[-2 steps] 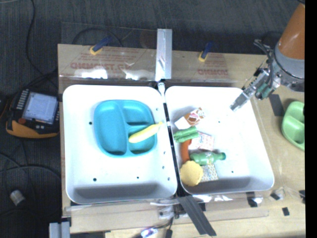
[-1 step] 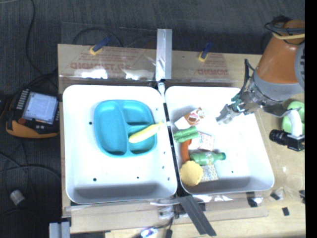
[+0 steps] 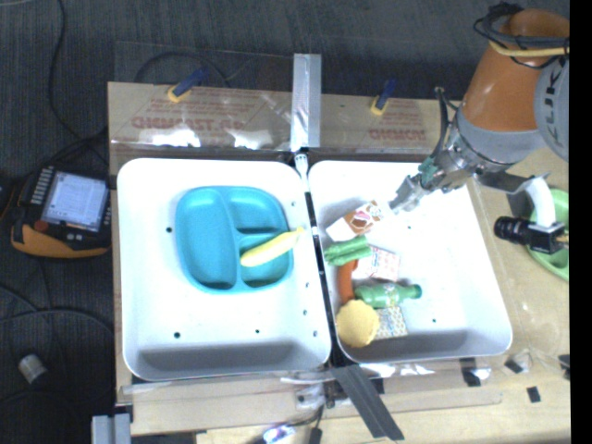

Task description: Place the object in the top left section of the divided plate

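While I hang over the back of the right bin [image 3: 490, 285], my gripper [image 3: 407, 197] sits just beside a small red-and-white toy [image 3: 363, 218]. From this slant I cannot tell whether the gripper is spread or closed.

Which object the task means is not settled by what I see. I judge it to be that red-and-white toy, since it is the piece nearest me. It lies near the bin's left wall, at the top of a crowded heap: a green toy vegetable [image 3: 347, 250] just below it, then a small white carton [image 3: 379, 264], an orange carrot-like piece [image 3: 345, 280], a green bottle [image 3: 388, 293] and a yellow lemon-like ball [image 3: 356, 322].

It looks like a hollow plastic play-food piece, so I expect it to be light, stiff and rather slick, more likely to squirt out of a pinch than to be crushed. Its outline is too small to read well. I would come straight down and close across its narrower width, at the middle of its body, keeping to the side away from the green vegetable so that I don't catch both.

The blue divided plate [image 3: 208, 239] lies in the left bin [image 3: 148, 322], well apart from me. A yellow toy banana [image 3: 270, 246] rests across its right side, with its tip over the rim. The top left section looks bare, so the drop there should be unobstructed.
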`<action>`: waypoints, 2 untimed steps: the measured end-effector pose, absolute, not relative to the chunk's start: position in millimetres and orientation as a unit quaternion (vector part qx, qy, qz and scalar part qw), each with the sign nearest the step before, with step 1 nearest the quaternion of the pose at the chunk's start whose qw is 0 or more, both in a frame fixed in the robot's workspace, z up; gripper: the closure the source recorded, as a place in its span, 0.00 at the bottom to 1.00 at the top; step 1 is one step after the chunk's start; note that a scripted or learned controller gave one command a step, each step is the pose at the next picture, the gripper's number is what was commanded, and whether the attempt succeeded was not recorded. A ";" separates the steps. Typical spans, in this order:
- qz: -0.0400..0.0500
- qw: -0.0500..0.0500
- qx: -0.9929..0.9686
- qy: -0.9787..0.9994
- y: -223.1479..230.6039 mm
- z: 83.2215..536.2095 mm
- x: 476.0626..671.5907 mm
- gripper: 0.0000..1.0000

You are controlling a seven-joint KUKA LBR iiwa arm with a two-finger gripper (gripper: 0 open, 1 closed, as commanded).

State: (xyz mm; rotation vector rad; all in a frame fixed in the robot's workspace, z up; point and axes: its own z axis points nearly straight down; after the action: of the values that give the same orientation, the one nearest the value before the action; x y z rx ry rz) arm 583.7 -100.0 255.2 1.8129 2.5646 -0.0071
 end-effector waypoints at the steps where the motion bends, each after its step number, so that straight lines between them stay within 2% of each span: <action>1: -0.003 0.001 0.845 0.535 -59.9 339.3 621.2 1.00; 2: -0.003 0.001 0.812 0.583 -56.6 319.7 622.6 1.00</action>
State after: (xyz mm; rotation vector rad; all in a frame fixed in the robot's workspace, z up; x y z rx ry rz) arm 622.6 -56.6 319.7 2.5499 1.8311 -0.0100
